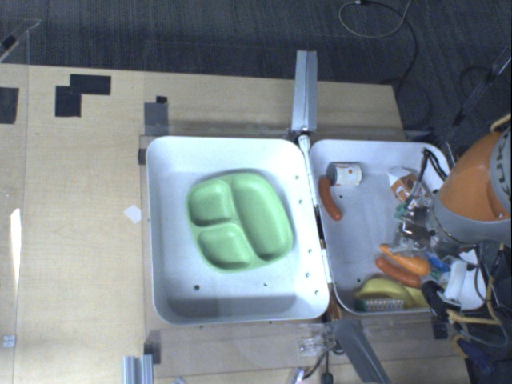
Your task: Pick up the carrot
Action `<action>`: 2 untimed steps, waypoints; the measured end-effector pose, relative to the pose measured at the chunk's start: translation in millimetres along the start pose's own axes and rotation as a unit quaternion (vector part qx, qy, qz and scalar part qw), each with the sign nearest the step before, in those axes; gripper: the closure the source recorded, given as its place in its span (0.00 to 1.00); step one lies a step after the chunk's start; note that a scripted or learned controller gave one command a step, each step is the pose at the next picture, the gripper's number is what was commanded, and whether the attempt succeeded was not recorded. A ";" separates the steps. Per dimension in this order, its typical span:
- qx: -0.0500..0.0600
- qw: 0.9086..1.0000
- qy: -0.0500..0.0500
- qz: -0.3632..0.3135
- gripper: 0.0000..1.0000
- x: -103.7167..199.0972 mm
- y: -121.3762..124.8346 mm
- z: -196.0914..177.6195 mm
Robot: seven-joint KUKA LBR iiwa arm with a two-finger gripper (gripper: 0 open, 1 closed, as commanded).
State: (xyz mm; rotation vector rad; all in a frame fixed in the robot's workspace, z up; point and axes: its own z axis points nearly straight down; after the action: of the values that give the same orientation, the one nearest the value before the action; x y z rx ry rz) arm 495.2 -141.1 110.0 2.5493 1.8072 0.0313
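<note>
While the tool [412, 229] hangs just above the carrot [400, 264] in the right bin [364, 238], its grip cannot be told.

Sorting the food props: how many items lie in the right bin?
5 visible: sausage at left, small can at top, carrot and banana at bottom, packet top right. The arm may hide more.

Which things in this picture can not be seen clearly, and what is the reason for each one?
- Tool: in the camera view the arm's wrist and cables cover it; its state is unclear.
- Carrot: its right end runs under the arm.
- Banana: partly behind the right bin's front rim.
- Small can: too small to read its label.
- Item at the bin's far right corner: too blurred to identify.
</note>
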 end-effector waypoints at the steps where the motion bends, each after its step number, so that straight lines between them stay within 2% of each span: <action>1: 0.011 1.000 -0.002 0.001 0.00 -1.8 -6.6 8.6; 2: 0.007 0.981 0.006 -0.193 0.00 -42.4 13.4 19.6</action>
State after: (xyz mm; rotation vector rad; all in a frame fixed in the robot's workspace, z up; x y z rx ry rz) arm 494.3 -185.6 90.5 2.1638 2.2752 0.0270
